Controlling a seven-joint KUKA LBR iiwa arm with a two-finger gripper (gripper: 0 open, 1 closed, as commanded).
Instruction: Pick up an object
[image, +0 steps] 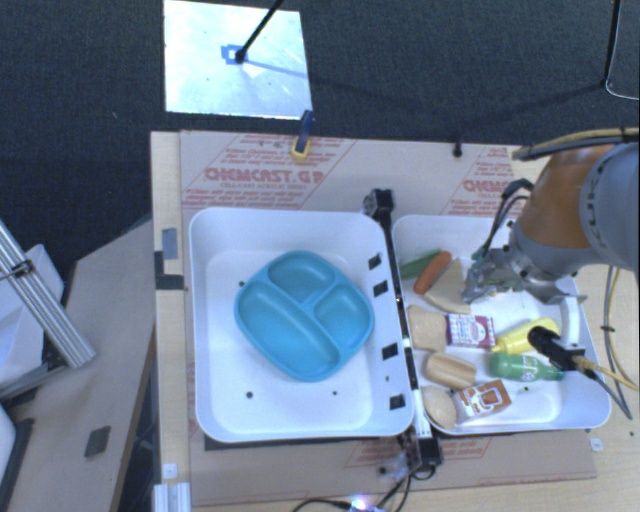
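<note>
Cardboard-topped bench (262, 172) under me, two white bins side by side on it. Left bin (216, 300) just has a blue divided plate (304, 314) sitting in it. Right bin (585, 400) is where all the clutter is, so that's where I'm working

My gripper (482, 281) is down low over the upper middle of that right bin, arm coming in from the right side. It's hanging right by the pale wedge (447, 289), with the orange carrot (432, 271) just beyond that. Honestly can't tell whether I'm spread or pinched from this angle, too small and blurry, and I don't see anything caught in the claw

So I'd call this the reach/descent step, nothing picked yet. Other candidates lower down: a small red and white packet (469, 329), a yellow piece (522, 335), a green bottle (525, 368), a bread roll (450, 371), and another little carton (484, 398) near the front edge

Next move probably needs me lined up square on the wedge or carrot, closing firmly, then lifting straight up without snagging the bin wall or nudging the neighbours, since everything is packed close
</note>
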